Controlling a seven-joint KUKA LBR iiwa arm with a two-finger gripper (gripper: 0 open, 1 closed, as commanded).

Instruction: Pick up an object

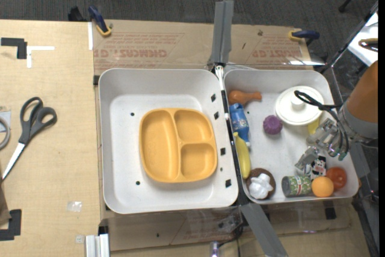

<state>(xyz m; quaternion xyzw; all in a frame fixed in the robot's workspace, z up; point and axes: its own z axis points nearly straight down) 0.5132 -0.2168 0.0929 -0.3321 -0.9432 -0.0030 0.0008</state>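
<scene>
No single object is singled out, so the candidates are everything in the right bin (289, 75). An orange (323, 187), a tomato (337, 176) and a can (296, 185) sit packed in its near right corner, likely because loose things drift into corners. The claw (314, 156) hangs just above that cluster, close to a small black-and-white toy (319, 165); I cannot tell how it is set, and nothing shows in its grip. It seems placed for a try at the corner pile, where crowding could spoil a grasp.

Further in lie a white lid (296, 106), a purple ball (272, 124), a carrot (245, 95), a blue pack (239, 120), a banana (242, 156) along the dividing wall, and a brown-and-white lump (260, 183).

The left bin (120, 93) holds a yellow tray (178, 144), perhaps the drop spot. Scissors (30, 123) rest on the surface (48, 189) at far left.
</scene>
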